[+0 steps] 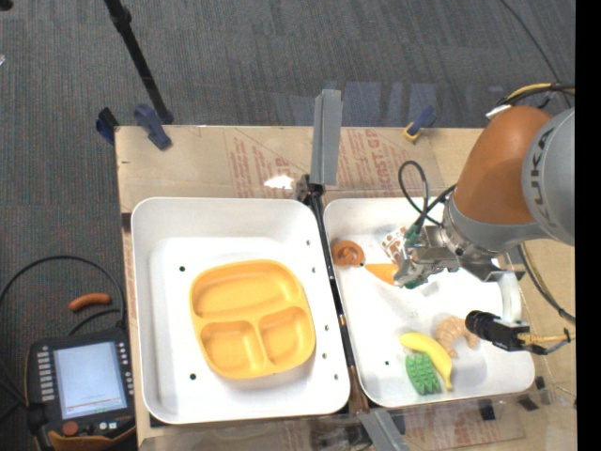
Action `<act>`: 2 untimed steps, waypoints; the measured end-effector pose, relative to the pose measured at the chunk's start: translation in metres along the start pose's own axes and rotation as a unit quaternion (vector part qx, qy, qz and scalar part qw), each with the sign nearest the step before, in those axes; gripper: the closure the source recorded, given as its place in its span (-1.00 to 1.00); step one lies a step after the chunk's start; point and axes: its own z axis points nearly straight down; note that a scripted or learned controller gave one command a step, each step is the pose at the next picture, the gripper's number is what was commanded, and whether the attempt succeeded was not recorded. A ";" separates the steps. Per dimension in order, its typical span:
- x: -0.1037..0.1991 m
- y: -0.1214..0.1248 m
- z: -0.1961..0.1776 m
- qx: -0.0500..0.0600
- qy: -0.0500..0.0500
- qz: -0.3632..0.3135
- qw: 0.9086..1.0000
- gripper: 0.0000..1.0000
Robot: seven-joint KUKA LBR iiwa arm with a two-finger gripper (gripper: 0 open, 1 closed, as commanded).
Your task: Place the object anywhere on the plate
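- The gripper hangs just right of the orange carrot piece; I cannot tell its state.
- The piece looks light, stiff and smooth; grip its wider end.
- The yellow plate lies well left of it.

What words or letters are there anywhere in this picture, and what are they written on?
"KU": black letters on the grey arm, cut off at the picture's edge.
Red printing on the cardboard sheet behind the bins: upside down and too blurred to read.
Handheld control pad screen: too small and washed out to read.
Nothing is written on the yellow plate.
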 end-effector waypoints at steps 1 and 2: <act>0.066 -0.035 0.008 0.001 -0.001 -0.022 1.000 1.00; 0.159 -0.043 0.008 0.001 -0.001 -0.117 0.993 1.00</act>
